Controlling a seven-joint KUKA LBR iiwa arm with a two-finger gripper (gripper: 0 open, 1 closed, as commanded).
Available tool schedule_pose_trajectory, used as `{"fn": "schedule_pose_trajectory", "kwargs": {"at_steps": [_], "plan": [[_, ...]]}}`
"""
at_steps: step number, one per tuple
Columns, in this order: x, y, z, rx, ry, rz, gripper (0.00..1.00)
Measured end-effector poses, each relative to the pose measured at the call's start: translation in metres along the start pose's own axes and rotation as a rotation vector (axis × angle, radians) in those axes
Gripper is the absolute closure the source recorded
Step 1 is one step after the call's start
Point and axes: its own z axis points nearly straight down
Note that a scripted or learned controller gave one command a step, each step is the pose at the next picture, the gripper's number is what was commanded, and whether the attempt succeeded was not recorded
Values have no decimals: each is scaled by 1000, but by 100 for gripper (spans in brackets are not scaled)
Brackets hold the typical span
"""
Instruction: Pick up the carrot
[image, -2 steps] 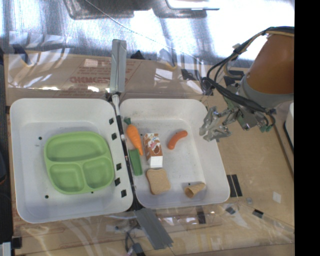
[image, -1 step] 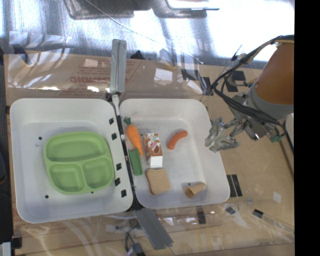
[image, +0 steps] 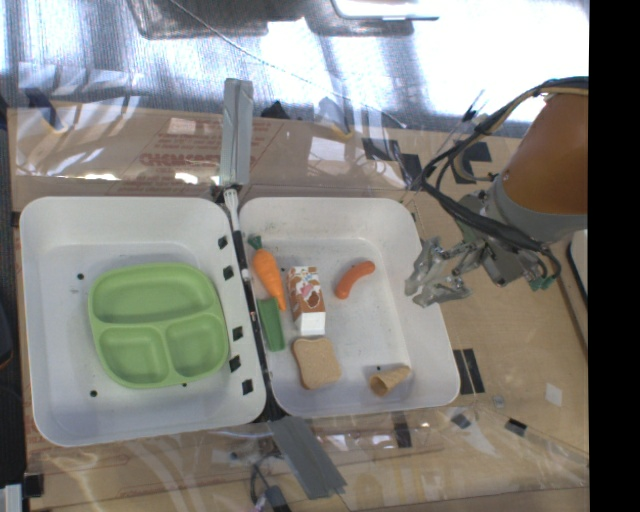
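Note:
The carrot (image: 266, 272), orange with a green top, lies along the left wall of the right bin (image: 340, 215), pointing toward the front. My gripper (image: 432, 277) hangs over the right rim of that bin, well to the right of the carrot. Its fingers (image: 424, 270) are spread apart with nothing between them.
In the right bin lie a green stick (image: 271, 323), a small carton (image: 306, 298), a sausage (image: 354, 278), a bread slice (image: 317, 362) and a cone (image: 390, 379). The left bin (image: 60, 230) holds a green divided tray (image: 157, 323). Cables (image: 470, 150) trail from the arm.

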Motion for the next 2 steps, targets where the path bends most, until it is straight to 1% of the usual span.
{"fn": "schedule_pose_trajectory", "kwargs": {"at_steps": [1, 2], "plan": [[17, 6, -19, 4, -4, -479, 100], [-11, -2, 19, -3, 0, -491, 100]]}}
